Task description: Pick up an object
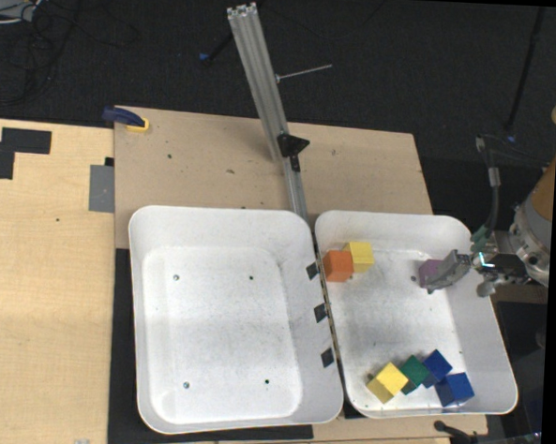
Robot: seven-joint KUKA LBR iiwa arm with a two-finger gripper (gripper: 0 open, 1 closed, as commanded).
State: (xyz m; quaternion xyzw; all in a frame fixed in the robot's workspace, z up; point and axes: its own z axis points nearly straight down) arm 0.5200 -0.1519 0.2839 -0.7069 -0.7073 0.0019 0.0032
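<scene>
The right bin point(495, 356) holds several small things. An orange block point(338, 264) and a yellow block point(359, 256) touch each other near its upper left wall. A purple object point(434, 271) lies near the bin's upper right. My gripper point(467, 272) reaches in over the right rim, and its near side sits right against the purple object. Whether that object is gripped or merely touched is unclear. In the bin's lower right corner a yellow block point(388, 381), a green block point(415, 374) and two blue blocks point(448, 378) are clustered.
The left bin point(154, 256) lies beside the right one, with black clips point(318, 310) along their shared wall. A slanted aluminium rail point(264, 92) rises behind the bins. A blue and yellow clamp point(126, 118) sits at the board's far left corner.
</scene>
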